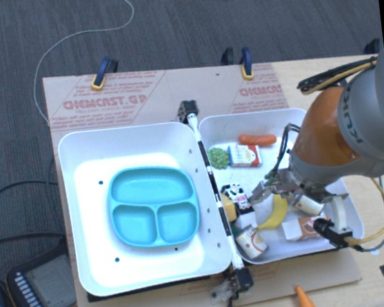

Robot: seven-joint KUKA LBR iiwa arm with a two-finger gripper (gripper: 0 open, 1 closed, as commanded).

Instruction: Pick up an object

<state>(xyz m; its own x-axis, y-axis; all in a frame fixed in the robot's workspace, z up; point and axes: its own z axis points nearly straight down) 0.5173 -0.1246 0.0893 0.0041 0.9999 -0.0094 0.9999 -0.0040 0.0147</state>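
Where the arm [345, 130] reaches in from the right over the right-hand bin [291, 113], its gripper [274, 189] hangs low above the bin's middle, and the picture does not let me tell its state. A yellow banana [276, 214] lies just below and beside the gripper, curving toward the bin's front; whether the two touch I cannot tell. Left of the gripper sits a small black-and-white cow-patterned toy [234, 194], with a dark brown-and-yellow block [228, 210] just under it against the bin's left wall. Nearer the front is a white cup-like item with a brown label [252, 242], and to the right of the banana a white carton with orange print [300, 228]. Toward the back of the bin, well apart from the gripper, lie an orange carrot [257, 140], a small printed packet [243, 155] and a green broccoli piece [218, 156]. The left-hand bin [86, 197] holds a light-blue divided plate [154, 205]. Both bins rest on the surface [102, 101], a board with red lettering.
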